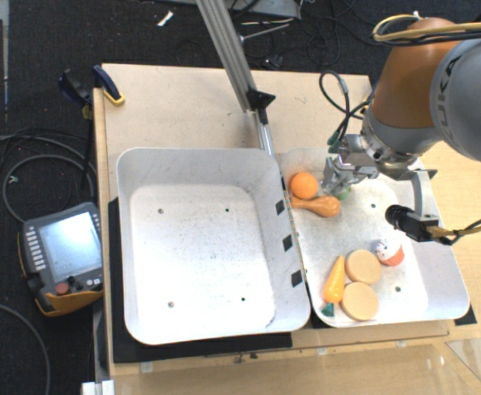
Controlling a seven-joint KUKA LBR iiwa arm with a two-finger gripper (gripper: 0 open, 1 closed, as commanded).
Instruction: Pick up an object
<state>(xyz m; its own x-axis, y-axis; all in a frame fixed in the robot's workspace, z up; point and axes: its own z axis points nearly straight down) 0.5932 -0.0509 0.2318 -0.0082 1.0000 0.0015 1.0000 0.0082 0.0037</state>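
Observation:
My gripper (337, 183) hangs over the far part of the right bin (438, 282), just right of an orange ball (304, 185) and above the thick end of a tan drumstick-shaped toy (318, 206). Nothing shows between the fingers. Nearer the front of that bin lie an orange carrot with a green tip (334, 281), two tan round discs (362, 267) (360, 301) and a small white and red toy (388, 253).
The left bin (195, 241) adjoins the right one along a shared rim. A slanted metal pole (228, 44) crosses the bench's far side. A blue and yellow clamp (105, 85) sits at the bench's far left corner.

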